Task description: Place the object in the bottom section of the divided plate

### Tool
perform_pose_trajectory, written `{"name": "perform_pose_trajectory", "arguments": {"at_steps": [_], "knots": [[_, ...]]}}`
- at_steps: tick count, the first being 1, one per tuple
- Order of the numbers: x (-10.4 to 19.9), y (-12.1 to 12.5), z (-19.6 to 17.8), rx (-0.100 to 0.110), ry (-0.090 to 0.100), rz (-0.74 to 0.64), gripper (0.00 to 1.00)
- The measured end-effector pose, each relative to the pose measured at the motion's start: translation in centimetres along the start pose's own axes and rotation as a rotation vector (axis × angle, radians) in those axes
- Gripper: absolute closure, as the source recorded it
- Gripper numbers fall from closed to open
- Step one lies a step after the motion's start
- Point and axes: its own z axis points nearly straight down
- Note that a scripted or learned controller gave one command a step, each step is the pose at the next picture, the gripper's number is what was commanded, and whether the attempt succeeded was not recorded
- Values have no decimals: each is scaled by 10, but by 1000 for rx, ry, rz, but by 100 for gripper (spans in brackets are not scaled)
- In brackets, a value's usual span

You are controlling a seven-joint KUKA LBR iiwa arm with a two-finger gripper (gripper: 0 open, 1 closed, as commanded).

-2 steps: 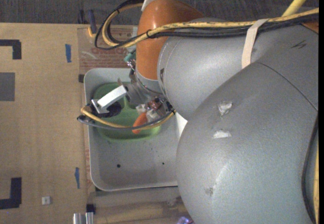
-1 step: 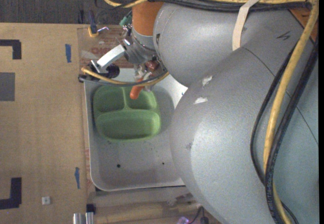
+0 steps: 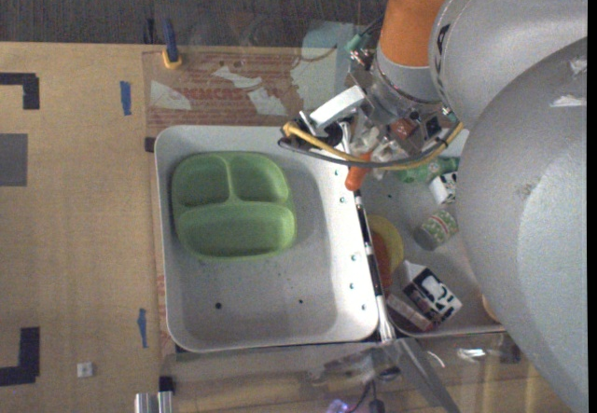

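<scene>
Grey arm (image 3: 522, 122) looms nearest, gripper (image 3: 359, 145) over bin divider, small orange object (image 3: 354, 179) below it; finger state: cannot tell. Green plate (image 3: 233, 203) bare, awaiting drop

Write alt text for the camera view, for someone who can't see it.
A green divided plate sits in the left white bin, all sections bare. The grey arm's gripper hovers at the divider between bins, an orange object at its tip; the right bin holds assorted items.
</scene>
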Motion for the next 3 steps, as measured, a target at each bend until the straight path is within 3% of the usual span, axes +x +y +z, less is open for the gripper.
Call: {"name": "perform_pose_trajectory", "arguments": {"at_steps": [1,2,3], "knots": [[2,-4,-9,2,-3,-9,100],[-18,-89,106,0,2,178,100],[46,-53,3,-2,6,262,100]]}}
